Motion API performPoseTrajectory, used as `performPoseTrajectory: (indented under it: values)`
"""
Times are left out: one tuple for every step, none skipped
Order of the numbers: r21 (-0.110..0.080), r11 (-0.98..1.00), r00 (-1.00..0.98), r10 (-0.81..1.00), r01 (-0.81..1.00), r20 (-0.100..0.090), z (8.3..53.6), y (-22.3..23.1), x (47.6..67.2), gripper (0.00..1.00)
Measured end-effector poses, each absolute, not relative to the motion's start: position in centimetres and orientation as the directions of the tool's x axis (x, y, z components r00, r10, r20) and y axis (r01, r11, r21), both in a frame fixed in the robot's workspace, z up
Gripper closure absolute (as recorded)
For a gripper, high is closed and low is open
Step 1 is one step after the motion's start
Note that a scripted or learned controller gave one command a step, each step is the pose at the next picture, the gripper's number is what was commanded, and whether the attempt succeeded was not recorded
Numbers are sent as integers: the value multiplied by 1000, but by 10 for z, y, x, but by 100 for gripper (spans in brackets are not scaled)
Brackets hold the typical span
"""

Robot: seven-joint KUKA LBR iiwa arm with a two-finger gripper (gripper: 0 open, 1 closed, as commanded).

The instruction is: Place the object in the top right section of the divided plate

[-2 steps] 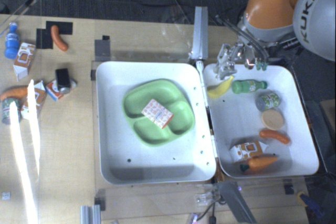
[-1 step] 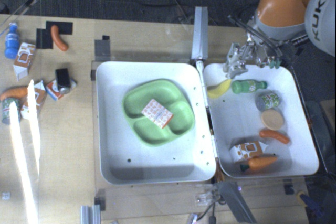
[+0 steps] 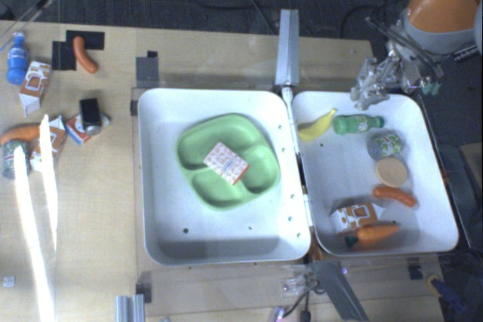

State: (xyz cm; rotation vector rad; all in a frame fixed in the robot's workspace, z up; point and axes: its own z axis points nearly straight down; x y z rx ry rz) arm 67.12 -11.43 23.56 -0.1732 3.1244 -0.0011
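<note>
1. Nearest me, in the right bin [image 3: 438, 162]: a carrot [image 3: 371, 234], a carton [image 3: 355, 216], a sausage [image 3: 395, 196], a tan disc [image 3: 392, 172] and a can [image 3: 384, 143]. Further back lie a green bottle [image 3: 358, 123] and a banana [image 3: 316, 125].

2. In the left bin [image 3: 155, 185] sits the green plate [image 3: 192, 151]. A small box [image 3: 226, 163] lies on it near the centre, apparently across the dividing ridges. I take this box to be the task's object, and I judge it not yet properly inside the top right section.

3. Farthest away, the gripper [image 3: 371, 89] hangs over the far rim of the right bin, well apart from the box. I cannot tell whether it is released or clenched.

4. Procedure, as I judge it: carry the gripper across the rail between the bins with enough height to clear both rims. Descend squarely over the box, aligned to its narrower sides. Lift it clear of the ridges before shifting it. Set it down low inside the top right section, so that it does not tip back onto a divider.

5. Markings: the box bears a red-and-white pattern, and the carton and bottle carry labels. No writing is legible.
</note>
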Motion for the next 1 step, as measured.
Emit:
performPoseTrajectory:
  values:
    - [-5, 923, -923, -385, -385, -13, 298, -152, 671, 100]
